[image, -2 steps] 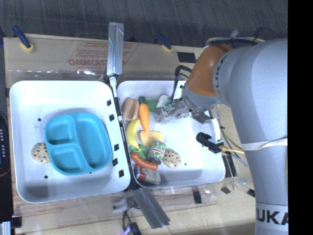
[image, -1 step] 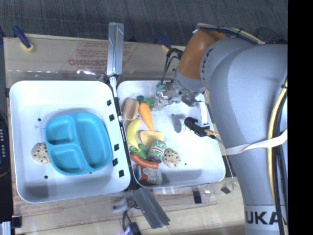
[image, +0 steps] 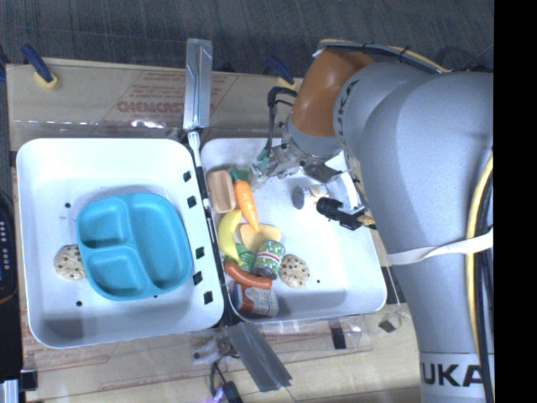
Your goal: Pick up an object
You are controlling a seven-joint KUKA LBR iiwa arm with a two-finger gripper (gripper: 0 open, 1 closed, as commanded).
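Your end effector [image: 270,163] hangs over the right white bin's [image: 352,267] far corner — its spread I cannot tell — so descend squarely on the orange plastic carrot [image: 245,203] just beside it.

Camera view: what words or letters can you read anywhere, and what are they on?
"UKA" on the arm's base, cut off at the left.
Red print on the cardboard behind the bins: too blurred to read.
Label on the can: too small to read.

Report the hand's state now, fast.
Hand: over the far end of the right bin, state cannot be told.
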